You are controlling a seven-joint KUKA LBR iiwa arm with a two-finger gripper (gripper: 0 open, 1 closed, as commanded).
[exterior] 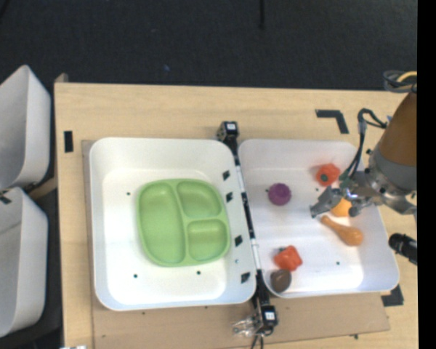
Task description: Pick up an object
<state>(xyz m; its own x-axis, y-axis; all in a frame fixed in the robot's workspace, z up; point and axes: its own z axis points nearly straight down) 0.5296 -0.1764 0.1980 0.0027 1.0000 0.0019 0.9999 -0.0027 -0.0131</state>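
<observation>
This is looking like a robotics lab, not a home. A pale wooden worktop is carrying two shallow white bins fixed side by side with black clips, a grey and orange robot arm is reaching in, cables are hanging, and dark carpet is covering the floor.

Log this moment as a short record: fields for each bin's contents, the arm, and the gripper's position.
left bin: holds a light green plastic divided plate, three compartments
right bin: round purple toy; small orange-red toy near the far side; red toy; dark brown lump in the near left corner; tan pear-shaped toy
arm: grey with orange band, entering from the right
gripper: low over the right bin, just above the tan pear-shaped toy, a yellow-orange piece at its tip
grasp: cannot tell
</observation>
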